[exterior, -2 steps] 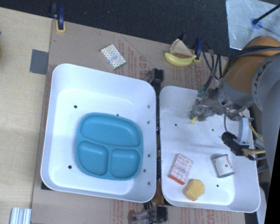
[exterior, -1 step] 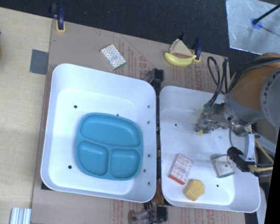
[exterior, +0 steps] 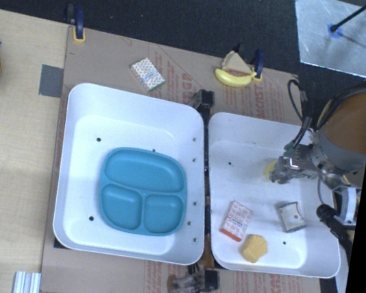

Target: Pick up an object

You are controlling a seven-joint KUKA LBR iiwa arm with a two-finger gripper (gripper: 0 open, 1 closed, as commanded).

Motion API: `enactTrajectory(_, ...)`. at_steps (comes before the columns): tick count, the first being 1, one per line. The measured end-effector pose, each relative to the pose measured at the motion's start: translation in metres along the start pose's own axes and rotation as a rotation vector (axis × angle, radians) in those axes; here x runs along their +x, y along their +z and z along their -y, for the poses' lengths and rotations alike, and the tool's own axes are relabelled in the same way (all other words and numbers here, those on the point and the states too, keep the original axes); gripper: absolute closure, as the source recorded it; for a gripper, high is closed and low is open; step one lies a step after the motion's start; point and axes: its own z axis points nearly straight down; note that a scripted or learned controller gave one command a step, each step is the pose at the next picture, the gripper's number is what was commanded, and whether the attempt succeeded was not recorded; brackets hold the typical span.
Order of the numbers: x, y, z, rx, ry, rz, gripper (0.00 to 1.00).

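In the camera view, the gripper (exterior: 282, 167) sits low in the right bin (exterior: 240, 134), right of centre, against a small yellow object (exterior: 275, 170); whether it grips it, I cannot tell. A blue divided plate (exterior: 142, 190) lies in the left bin (exterior: 85, 108)

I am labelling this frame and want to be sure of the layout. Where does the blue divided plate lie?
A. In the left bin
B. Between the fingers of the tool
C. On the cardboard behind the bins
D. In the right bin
A: the blue divided plate rests flat on the floor of the left bin, apart from the tool over the right bin.
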Motion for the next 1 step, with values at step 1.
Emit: enactTrajectory(1,0.0000,0.0005,0.0004,0.001,0.000,0.000,0.00)
